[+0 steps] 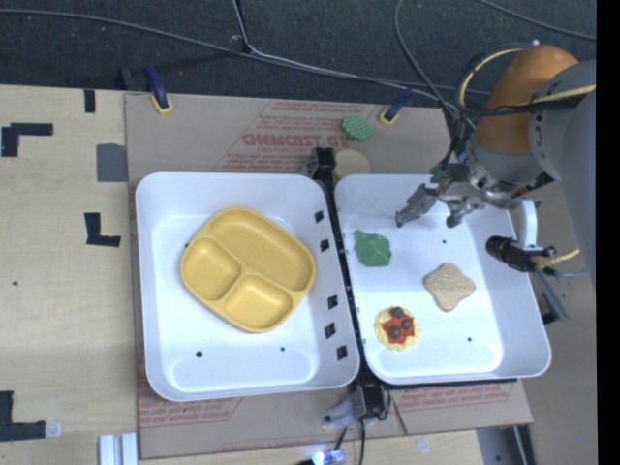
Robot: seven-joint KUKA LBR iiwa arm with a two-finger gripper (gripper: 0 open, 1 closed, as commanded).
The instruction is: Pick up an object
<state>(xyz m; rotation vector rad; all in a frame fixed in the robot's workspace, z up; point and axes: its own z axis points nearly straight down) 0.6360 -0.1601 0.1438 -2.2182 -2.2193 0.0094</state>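
Note:
In the right bin (504, 356) lie three small things: a green leafy piece (372, 248) near its left wall, a tan cracker-like piece (449, 286) toward the right, and a small round pizza-like piece (396, 327) with red toppings near the front. My gripper (427, 213) hangs over the back part of the right bin, its two dark fingers spread apart with nothing between them. It is up and to the right of the green piece and behind the tan piece.
The left bin (165, 356) holds a yellow divided plate (248, 267). A green object (356, 127) lies on the cardboard behind the bins. Cables run across the dark floor at the back. The arm's orange band (528, 95) is at the right.

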